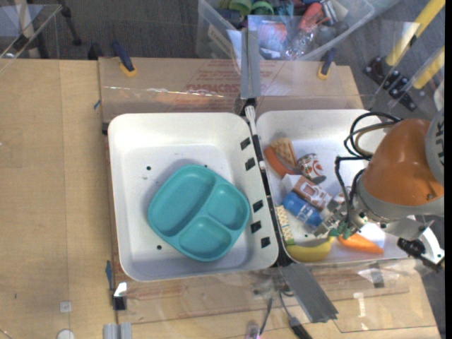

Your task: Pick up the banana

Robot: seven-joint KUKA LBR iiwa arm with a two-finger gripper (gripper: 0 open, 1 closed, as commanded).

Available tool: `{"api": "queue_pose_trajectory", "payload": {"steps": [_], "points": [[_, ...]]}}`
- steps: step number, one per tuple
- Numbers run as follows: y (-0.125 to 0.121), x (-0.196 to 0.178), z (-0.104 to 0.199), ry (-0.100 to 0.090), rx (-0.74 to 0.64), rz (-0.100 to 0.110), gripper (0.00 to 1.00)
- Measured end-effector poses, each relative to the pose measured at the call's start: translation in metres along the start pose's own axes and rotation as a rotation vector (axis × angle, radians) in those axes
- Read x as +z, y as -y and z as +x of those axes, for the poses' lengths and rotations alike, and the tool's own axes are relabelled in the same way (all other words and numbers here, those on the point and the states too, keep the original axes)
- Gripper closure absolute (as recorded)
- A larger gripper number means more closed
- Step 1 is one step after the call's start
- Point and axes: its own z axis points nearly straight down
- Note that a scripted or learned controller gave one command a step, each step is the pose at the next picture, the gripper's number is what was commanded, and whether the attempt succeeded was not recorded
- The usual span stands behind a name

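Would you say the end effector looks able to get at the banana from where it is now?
Probably yes. The end effector hovers low in the right bin, just above the banana by the near wall. Its top looks uncovered, though a carrot and a blue item crowd it.
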Motion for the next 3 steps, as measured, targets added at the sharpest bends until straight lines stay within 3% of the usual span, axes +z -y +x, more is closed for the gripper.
{"api": "queue_pose_trajectory", "payload": {"steps": [1,2,3], "points": [[-0.021,-0.114,0.008,-0.023,-0.541,0.011,1.00],[-0.020,-0.114,0.007,-0.023,-0.541,0.011,0.00],[-0.012,-0.007,-0.021,-0.015,-0.415,0.009,0.00]]}}
